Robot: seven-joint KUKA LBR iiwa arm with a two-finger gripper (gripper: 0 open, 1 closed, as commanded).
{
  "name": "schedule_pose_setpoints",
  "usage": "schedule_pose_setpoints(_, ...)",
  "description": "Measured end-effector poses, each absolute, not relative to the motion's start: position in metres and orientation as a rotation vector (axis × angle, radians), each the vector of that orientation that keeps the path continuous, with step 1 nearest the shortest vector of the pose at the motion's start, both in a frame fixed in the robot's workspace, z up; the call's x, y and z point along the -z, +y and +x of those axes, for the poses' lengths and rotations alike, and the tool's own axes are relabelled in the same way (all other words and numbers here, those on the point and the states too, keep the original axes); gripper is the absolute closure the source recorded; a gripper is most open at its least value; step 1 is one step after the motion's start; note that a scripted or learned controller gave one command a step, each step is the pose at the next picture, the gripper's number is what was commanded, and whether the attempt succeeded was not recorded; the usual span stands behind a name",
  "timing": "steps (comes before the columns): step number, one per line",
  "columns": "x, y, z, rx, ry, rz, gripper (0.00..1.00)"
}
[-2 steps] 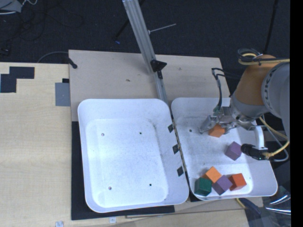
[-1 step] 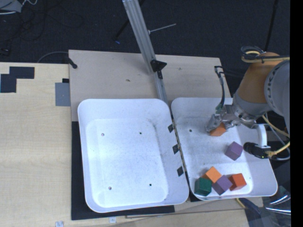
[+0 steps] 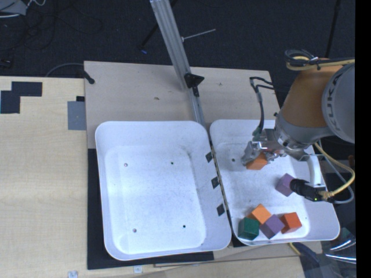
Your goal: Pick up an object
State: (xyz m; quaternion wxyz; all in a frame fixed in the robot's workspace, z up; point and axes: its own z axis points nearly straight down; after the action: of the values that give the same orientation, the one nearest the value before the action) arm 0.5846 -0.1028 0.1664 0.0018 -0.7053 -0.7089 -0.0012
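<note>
In the right bin (image 3: 232, 133) my gripper (image 3: 255, 154) reaches down over the upper middle, shut on a small orange block (image 3: 257, 163). The block sits tilted between the fingertips, and its lower edge pokes out beneath them. A purple block (image 3: 285, 185) lies to the lower right of the gripper. Along the bin's near edge lie an orange block (image 3: 261, 213), a green block (image 3: 250, 229), a second purple block (image 3: 271, 226) and a red-orange block (image 3: 291, 222), close together.
The left bin (image 3: 107, 155) stands beside the right one, with black clips (image 3: 215, 182) along the shared rim. A slanted aluminium bar (image 3: 174, 45) rises behind the bins. A black cable (image 3: 307, 189) and yellow hose hang off the wrist on the right.
</note>
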Motion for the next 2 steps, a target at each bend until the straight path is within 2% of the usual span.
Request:
schedule_pose_setpoints(1,-0.191,-0.095,0.602,0.001,-2.222,-2.22,1.0)
schedule_pose_setpoints(2,-0.219,-0.014,0.565,0.001,-2.225,-2.209,1.0)
